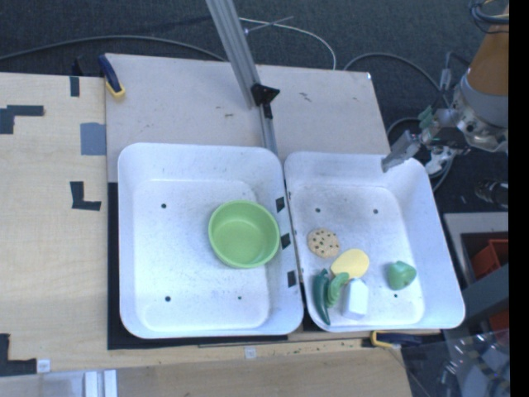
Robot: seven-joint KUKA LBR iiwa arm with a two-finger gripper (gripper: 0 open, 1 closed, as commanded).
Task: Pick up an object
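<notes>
White plastic is what I see below me: two shallow bins side by side on the bench (198,98). The left bin (149,168) holds one green bowl (244,234), upright, a little right of its middle. The right bin (413,188) holds the small things, all gathered in its near half. There is a round brown cookie (323,241) with dark spots, and just near-right of it a yellow piece (351,263). Touching the near side of the yellow piece lies a small white block (357,298). At the left of this block are a light green piece (338,286) and a long dark green thing (320,297), close against the bin's left wall. A rounded green object (401,275) sits apart, to the right of the group.

My jaws (399,154) are at the far right corner of the right bin, about over its rim, well apart from all the small things. My arm comes in from the right, with the orange band (494,60) above the wrist. I see a grey finger (401,152) pointing down and to the left, but I cannot tell how far the jaws stand open. Nothing shows between them.

A grey metal pole (235,35) crosses the far part of the bench at a slant, and thin cables (331,52) lie on the dark floor beyond it.
</notes>
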